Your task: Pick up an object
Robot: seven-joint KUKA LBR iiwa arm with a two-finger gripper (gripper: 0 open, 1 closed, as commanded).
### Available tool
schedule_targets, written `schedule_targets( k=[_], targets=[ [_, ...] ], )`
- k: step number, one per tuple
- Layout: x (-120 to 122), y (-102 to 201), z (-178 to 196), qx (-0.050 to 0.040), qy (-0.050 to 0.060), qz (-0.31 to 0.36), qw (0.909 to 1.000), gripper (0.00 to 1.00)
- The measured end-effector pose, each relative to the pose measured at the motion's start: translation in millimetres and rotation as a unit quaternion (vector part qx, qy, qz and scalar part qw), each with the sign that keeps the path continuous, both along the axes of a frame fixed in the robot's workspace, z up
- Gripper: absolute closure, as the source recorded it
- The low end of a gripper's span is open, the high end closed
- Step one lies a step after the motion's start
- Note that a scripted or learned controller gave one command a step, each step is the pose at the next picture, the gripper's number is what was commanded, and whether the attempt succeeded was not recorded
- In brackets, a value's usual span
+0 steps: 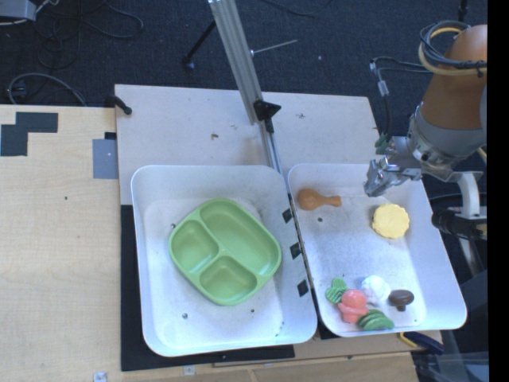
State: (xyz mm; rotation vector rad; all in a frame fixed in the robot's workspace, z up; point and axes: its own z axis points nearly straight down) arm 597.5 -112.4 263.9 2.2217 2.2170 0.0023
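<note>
My gripper (375, 185) hangs over the back of the right bin (445, 293), just above and left of a round yellow piece (390, 221). An orange drumstick-shaped toy (316, 200) lies to the gripper's left near the bin's back left corner. At the front of that bin sits a cluster: a red and green toy (352, 303), a white lump (374, 286) and a small brown piece (401, 298). Nothing shows between the gripper's tips.
The left bin (151, 293) holds a green divided tray (225, 250). A metal rail (241, 56) slants down from the back to the divide between the bins. The grey and orange arm (453, 94) fills the upper right.
</note>
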Motion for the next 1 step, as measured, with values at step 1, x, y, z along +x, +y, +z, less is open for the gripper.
schedule_targets(
  k=[1],
  targets=[
    [-19.2, 57.1, -13.4, 0.0019, 0.004, 0.003, 1.0, 1.0]
  ],
)
